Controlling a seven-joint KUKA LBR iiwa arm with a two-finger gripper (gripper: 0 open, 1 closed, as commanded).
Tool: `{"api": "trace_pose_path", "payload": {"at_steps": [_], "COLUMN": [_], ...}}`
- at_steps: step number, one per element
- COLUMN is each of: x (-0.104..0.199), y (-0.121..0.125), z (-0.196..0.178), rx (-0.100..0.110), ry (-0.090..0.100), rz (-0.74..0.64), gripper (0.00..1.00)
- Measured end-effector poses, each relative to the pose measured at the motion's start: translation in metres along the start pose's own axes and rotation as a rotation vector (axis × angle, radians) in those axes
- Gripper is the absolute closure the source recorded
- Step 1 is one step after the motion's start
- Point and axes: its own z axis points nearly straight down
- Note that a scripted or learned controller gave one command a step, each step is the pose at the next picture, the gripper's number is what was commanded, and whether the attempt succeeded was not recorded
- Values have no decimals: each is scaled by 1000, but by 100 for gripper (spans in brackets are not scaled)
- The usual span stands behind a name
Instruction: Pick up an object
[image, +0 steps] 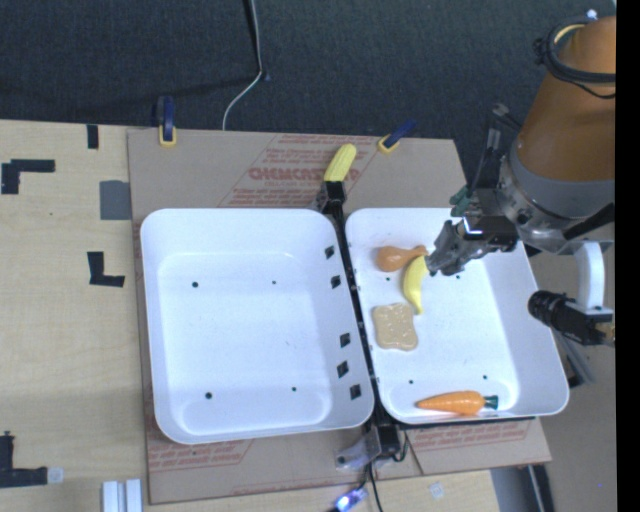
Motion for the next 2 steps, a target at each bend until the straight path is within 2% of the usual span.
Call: {"api": "trace_pose_path", "payload": {"at_steps": [1,2], "x": [-2,56], "y": [1,-17], "z": [-6,-69], "rx": [6,-2], "ry": [-2,0], "rz": [2,-3], "gripper": [100,100]}}
